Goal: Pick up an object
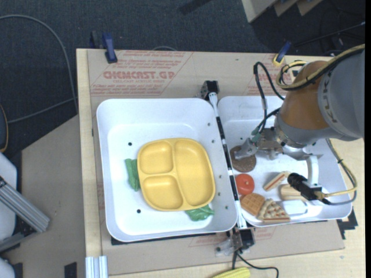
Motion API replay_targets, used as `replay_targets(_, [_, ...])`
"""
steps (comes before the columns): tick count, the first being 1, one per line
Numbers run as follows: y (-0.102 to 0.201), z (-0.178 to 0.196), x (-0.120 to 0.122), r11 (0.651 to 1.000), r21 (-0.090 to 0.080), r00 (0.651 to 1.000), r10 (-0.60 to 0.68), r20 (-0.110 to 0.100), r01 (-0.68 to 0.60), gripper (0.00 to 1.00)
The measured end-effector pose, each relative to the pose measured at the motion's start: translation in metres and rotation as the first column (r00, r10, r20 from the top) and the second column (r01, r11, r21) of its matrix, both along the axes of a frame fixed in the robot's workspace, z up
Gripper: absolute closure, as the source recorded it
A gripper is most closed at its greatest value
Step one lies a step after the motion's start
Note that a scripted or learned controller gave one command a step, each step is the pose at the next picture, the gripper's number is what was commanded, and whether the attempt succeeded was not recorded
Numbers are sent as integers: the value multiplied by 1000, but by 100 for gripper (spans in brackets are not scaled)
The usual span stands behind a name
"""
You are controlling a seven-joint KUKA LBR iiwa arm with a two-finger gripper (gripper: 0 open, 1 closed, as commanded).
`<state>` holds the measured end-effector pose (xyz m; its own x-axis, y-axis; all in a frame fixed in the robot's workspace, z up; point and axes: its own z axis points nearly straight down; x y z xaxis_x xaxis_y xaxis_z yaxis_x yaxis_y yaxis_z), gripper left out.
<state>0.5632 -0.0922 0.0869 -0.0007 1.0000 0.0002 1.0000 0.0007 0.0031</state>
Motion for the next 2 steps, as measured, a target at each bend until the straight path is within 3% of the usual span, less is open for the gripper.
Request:
replay_targets(1, [-56, 0, -79, 1000, -2, 1000, -3, 0, 3, 0])
replay_targets(2, [-84, 31, 35, 1000, -1, 1000, 0, -1, 0, 0])
